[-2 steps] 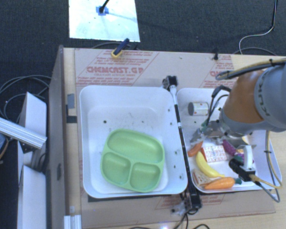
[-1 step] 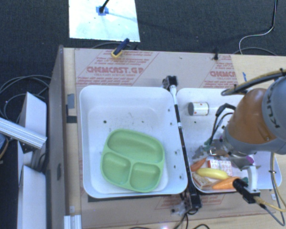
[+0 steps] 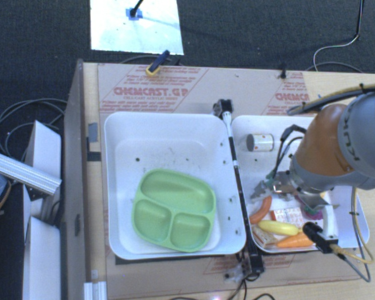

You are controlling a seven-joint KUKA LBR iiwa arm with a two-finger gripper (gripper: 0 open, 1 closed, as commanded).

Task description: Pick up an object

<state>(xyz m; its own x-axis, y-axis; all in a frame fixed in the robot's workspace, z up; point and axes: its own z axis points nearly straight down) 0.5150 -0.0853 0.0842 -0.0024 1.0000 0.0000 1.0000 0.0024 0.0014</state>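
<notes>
Orange and tapered, a carrot-like piece (image 3: 295,242) lies at the near edge of the right bin (image 3: 262,127), with a yellow banana-like piece (image 3: 276,227) touching it just behind. Beyond those sits a small printed card (image 3: 290,215) and, beside it toward the dividing wall, a reddish sausage-shaped piece (image 3: 260,210) lying at a slant. The gripper (image 3: 270,187) hangs just past the far end of that sausage piece. Whether it is released or clenched I cannot tell, and nothing can be seen in its grasp. The grey arm (image 3: 337,145) with its orange band reaches in over the bin from the right. In the left bin (image 3: 169,133) a green divided plate (image 3: 173,210) rests flat in the near half. Farther back in the right bin a small pale cylinder (image 3: 260,142) lies on its side, well apart from the other pieces. Behind both bins runs a brown board (image 3: 194,86) with red lettering, a blue-and-yellow tool (image 3: 157,63) at its far edge, and farthest off a pale sheet (image 3: 112,17) on dark floor.
</notes>
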